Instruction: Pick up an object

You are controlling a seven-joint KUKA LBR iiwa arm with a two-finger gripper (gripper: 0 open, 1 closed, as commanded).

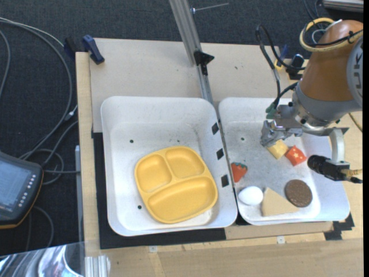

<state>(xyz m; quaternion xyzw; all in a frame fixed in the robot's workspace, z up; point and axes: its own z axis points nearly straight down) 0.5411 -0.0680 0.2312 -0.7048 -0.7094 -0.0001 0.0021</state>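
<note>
The arm (328, 68) reaches down from the right; its end effector (275, 136) hangs over the yellow block (279, 150) in the right bin (230, 111).

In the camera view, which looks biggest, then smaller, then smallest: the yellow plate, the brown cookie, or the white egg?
1. Yellow plate, by far.
2. Brown cookie.
3. White egg, only slightly smaller than the cookie.

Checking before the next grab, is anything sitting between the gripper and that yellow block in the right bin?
Nothing visible does. The gripper is right above the yellow block, at the block's upper edge. The nearest thing, an orange-red piece, lies beside the block on its right, not between them.
</note>
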